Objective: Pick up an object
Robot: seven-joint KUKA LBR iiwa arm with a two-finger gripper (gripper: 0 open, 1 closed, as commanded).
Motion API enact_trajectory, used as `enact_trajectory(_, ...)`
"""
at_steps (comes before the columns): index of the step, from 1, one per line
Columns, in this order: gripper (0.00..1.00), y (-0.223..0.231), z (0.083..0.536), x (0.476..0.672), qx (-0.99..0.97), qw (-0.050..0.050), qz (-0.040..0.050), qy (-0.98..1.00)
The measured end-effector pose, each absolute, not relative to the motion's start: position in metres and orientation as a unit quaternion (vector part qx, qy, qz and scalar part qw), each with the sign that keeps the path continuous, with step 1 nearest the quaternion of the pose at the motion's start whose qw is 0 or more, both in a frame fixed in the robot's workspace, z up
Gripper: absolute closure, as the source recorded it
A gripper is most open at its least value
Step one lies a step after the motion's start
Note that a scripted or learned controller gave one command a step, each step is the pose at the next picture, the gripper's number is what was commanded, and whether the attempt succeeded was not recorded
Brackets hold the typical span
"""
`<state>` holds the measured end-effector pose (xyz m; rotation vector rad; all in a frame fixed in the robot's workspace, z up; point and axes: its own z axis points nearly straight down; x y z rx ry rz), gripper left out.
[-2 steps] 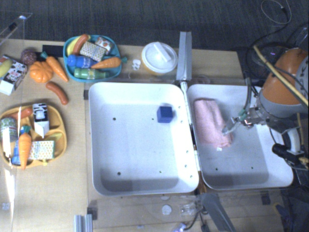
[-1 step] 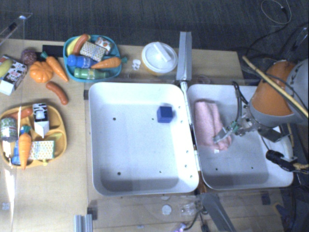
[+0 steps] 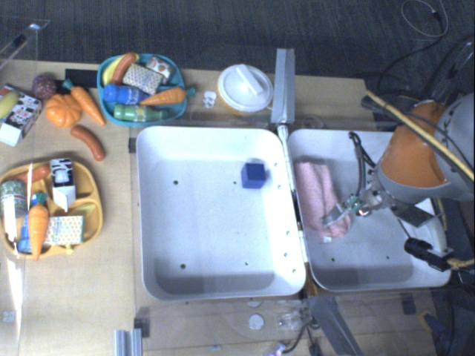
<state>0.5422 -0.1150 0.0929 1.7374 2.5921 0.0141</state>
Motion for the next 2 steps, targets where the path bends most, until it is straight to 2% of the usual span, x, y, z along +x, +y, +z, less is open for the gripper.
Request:
enact_trajectory(1, 1.00, -0.112, 0.104, 0.544, 0.556, 0.010, 0.0070, 0.831)
enact_trajectory(2, 1.00, -0.050, 0.185, 0.584, 0.487, 0.002, 0.0011, 0.873)
